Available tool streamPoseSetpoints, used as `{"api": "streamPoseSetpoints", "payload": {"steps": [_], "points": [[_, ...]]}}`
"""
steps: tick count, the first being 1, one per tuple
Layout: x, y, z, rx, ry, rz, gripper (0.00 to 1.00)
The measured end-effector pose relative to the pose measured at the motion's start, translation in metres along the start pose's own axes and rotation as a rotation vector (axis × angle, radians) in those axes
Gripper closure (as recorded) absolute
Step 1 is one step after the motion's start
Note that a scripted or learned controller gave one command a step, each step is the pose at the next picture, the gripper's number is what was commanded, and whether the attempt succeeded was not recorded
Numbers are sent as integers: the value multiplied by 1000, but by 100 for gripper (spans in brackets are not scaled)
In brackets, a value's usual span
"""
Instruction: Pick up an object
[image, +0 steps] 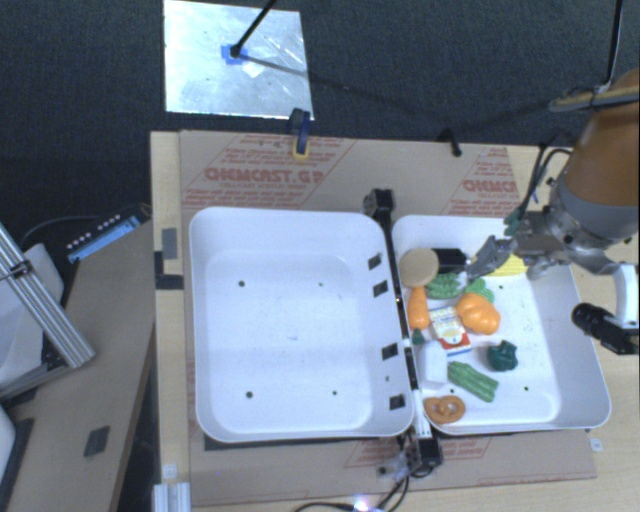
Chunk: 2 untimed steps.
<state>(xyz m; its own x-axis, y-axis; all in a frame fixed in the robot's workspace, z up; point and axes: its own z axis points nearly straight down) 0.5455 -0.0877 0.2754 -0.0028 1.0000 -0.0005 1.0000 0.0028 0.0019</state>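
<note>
The right bin (570, 400) holds a cluster of toy foods near its left wall. Among them are a tan round piece (419, 266), a black item (450, 257), an orange pepper (479, 314), a carrot-like orange piece (418, 309), a white and red pack (451, 336), a dark green lump (502, 355), a green cucumber (472, 381) and a brown pretzel (444, 408). My gripper (487, 258) hangs low over the bin's upper middle, beside a yellow item (511, 266) and a green leafy piece (446, 286). I see nothing held in it.
The left bin (200, 300) adjoins the right one along a divider with black clips (380, 290). Cardboard (260, 175) lies under both bins. A shiny sheet (235, 60) lies at the back, and a metal rail (40, 310) runs along the left.
</note>
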Motion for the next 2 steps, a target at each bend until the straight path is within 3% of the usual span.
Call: {"api": "streamPoseSetpoints", "payload": {"steps": [1,2], "points": [[-12,-55,104,13,2,4,0],[-65,-34,193,0,4,5,0]]}}
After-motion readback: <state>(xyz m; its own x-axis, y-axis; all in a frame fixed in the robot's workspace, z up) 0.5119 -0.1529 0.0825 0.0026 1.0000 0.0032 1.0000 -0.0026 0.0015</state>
